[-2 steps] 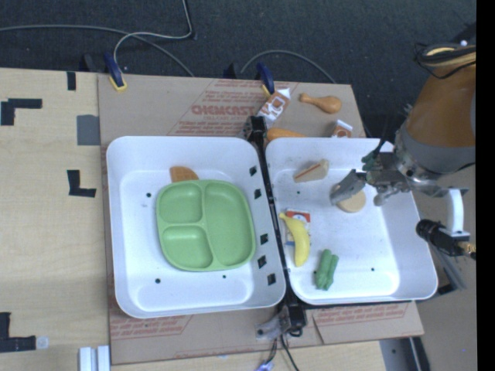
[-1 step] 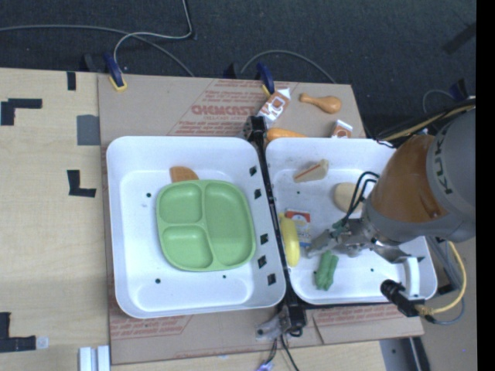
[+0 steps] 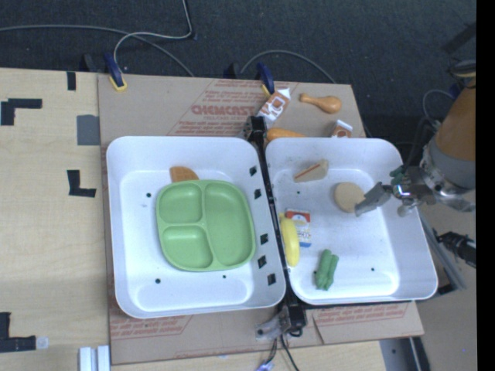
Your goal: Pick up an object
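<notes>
From the right the end effector (image 3: pixel 371 201) reaches over the right bin (image 3: pixel 402 261), just beside a round tan object (image 3: pixel 347 195) on the bin floor, with nothing visible between its fingers.

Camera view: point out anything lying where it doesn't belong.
Several toy foods sit outside the bins, on the cardboard behind them: a tan drumstick-like piece, a small printed carton, and an orange item against the right bin's back rim. Another orange piece is half tucked under the green plate.
</notes>
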Controlling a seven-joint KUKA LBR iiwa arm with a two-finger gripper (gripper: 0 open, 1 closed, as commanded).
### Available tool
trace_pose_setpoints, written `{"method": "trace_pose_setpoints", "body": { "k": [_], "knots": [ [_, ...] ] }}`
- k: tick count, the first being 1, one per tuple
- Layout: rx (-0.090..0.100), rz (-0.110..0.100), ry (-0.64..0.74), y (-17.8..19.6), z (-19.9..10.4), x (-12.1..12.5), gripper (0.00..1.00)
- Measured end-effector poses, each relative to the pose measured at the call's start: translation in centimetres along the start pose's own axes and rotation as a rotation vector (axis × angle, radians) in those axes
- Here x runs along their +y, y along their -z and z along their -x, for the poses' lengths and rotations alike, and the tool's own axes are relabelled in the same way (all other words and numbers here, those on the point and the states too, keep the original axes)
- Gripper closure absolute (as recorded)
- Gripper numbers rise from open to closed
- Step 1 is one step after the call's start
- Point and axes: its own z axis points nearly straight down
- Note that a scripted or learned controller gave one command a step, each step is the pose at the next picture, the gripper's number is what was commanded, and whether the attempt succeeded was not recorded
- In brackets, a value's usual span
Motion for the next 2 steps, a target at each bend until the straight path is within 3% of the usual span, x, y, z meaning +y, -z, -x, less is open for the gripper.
{"method": "trace_pose_setpoints", "body": {
  "k": [1, 2],
  "knots": [
    [0.003, -0.005, 0.002, -10.0, -7.4, 0.6, 0.00],
    [0.002, 0.001, 0.000, -14.4, -5.8, -2.9, 0.00]
  ]
}}
